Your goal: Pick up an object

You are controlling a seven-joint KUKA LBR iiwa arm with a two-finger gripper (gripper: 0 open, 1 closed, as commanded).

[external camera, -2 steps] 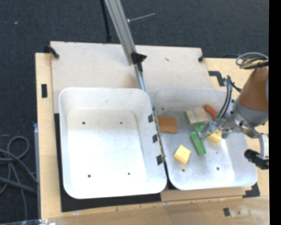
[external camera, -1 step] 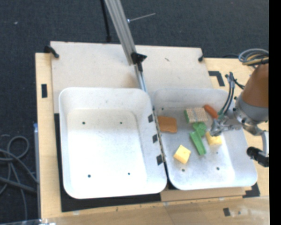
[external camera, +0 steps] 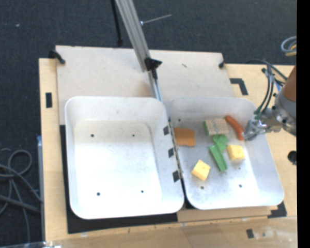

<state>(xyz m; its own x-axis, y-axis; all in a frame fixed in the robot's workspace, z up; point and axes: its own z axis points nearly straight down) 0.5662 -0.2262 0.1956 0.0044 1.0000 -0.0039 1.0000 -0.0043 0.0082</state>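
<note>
The right bin (external camera: pixel 258 185) holds several small objects. An orange-brown block (external camera: pixel 184 137) lies near its left wall. A tan speckled block (external camera: pixel 214 126) sits beside a red-orange sausage shape (external camera: pixel 234 126). Two green pieces (external camera: pixel 217 152) lie in the middle, with a yellow cube (external camera: pixel 235 152) to their right and another yellow cube (external camera: pixel 200 170) lower left. My gripper (external camera: pixel 251 128) hangs at the bin's right side, just right of the sausage shape, with nothing visibly held.
The left bin (external camera: pixel 119 156) stands next to the right one. A slanted metal pole (external camera: pixel 135 30) rises behind the bins. Cables (external camera: pixel 8 185) lie on the floor at the left. The arm's wrist (external camera: pixel 287 105) and cables occupy the right edge.
</note>
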